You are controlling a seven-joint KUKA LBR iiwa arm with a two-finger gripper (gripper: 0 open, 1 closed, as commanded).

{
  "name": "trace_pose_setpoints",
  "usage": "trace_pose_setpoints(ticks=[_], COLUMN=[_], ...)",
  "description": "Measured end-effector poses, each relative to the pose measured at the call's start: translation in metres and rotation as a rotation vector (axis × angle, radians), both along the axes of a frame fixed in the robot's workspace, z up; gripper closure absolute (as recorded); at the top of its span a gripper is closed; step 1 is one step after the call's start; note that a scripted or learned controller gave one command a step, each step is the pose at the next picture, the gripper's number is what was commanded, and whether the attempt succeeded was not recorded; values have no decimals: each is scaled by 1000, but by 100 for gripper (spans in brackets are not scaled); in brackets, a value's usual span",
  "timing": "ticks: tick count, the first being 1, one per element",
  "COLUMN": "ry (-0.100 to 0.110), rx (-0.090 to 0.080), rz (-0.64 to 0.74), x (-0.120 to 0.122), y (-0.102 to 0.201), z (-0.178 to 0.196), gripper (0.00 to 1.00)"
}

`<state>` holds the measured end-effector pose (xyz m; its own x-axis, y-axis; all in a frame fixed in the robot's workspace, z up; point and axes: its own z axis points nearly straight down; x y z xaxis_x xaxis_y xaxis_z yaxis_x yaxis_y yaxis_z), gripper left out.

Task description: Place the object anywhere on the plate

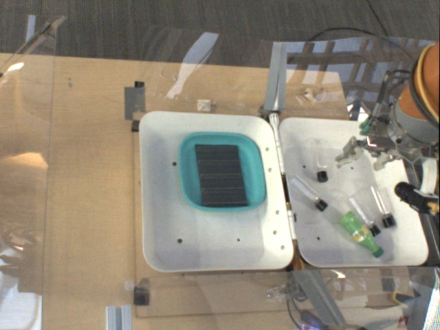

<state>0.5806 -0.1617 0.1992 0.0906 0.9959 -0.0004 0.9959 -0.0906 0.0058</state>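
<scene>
At centre frame we see the square teal plate (222, 170) with its dark ribbed insert bare in the left white bin (206, 253), so nothing is placed yet. The clear tubes and green plastic bottle (359, 229) lie in the right white bin (309, 249), lower right. At the right edge the gripper (371, 143) hovers above them; we cannot tell its grip.

The wooden counter (82, 184) carries two white bins side by side; the left bin (213, 243) and the right bin (323, 246) nearly touch along a grey divider rail (276, 81); a small black clamp (135, 102) sits by the left bin's far corner; another black block (141, 295) lies near its close corner; a small pale cube (203, 105) rests on the counter just behind the left bin; dark carpet (172, 5) runs beyond the counter.
</scene>
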Motion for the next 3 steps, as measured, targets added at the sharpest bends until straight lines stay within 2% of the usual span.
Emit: trace_pose_setpoints(ticks=[1,2,3], ry=[1,-2,1], rx=[0,-1,0], rz=[4,53,69], x=[-59,-89,-92], y=[-30,19,30], z=[-47,36,36], gripper=[0,0,0])
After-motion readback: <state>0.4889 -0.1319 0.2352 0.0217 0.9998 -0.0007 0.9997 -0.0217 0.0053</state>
